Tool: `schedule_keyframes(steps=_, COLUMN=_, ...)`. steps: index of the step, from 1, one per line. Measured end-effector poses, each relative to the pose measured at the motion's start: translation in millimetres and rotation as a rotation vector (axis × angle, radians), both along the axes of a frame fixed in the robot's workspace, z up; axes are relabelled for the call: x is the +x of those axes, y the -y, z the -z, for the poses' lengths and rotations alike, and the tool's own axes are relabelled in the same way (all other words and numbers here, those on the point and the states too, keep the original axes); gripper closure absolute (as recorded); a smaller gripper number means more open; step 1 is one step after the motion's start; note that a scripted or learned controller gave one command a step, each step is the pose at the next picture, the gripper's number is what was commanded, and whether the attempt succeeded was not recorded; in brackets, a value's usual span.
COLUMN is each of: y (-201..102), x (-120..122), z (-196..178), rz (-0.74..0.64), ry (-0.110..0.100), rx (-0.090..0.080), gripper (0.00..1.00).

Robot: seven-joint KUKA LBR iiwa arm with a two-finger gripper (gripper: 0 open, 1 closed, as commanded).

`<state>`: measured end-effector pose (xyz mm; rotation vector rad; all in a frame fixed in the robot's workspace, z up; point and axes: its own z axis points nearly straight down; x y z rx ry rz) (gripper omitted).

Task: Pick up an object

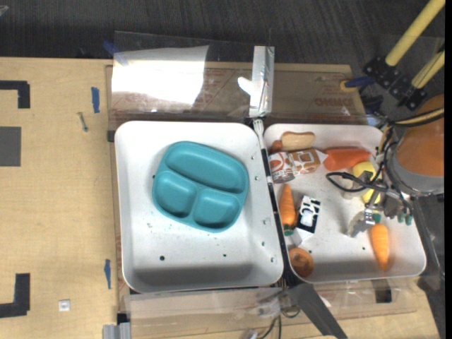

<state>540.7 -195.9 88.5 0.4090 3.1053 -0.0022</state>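
Note:
My gripper (362, 220) hangs low over the right side of the right bin (332, 272), below the arm's orange band (422, 154). Just beneath and to its right lies a carrot (380, 244), close to the gripper; I cannot tell if they touch. A second carrot (287, 207) rests near the bin's left wall. A black-and-white card (308, 215) lies beside it. An orange-and-white box (295, 164), a bread roll (294, 141), an orange piece (346, 157) and a yellow item (364, 169) crowd the far end. A brown round thing (301, 261) sits at the near left corner.
The left bin (141, 246) holds a teal divided plate (200, 186). Dark cables (349, 182) trail from the wrist over the right bin. A clear plastic guard (261, 83) stands behind the bins. Yellow rods (417, 27) cross the top right corner.

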Motion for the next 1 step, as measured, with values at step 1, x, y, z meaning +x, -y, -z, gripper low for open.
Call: schedule_keyframes(steps=1, y=28.8, x=-52.5, z=0.2, rz=0.076, ry=0.000, rx=0.000, gripper=0.00)
